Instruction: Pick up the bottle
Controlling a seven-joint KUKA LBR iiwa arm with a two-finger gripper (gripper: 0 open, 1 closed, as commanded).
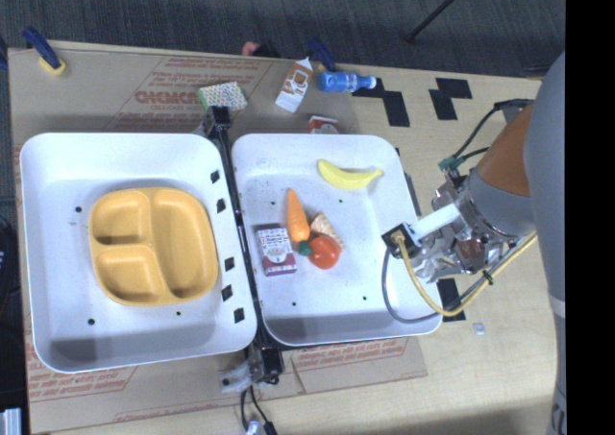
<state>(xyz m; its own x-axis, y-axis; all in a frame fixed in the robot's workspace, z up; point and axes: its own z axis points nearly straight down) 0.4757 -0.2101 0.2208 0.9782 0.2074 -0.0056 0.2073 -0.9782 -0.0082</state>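
**Claw by the right bin's edge**

The claw [415,243] sits at the right bin's [370,320] right rim. I cannot tell how wide it is open, or if it holds anything. The blue bottle [338,83] lies on the bench behind that bin, well apart from the claw.

a small blue bottle [338,82] with a white neck is seen lying on its side on the bench, beyond the right bin's far edge.
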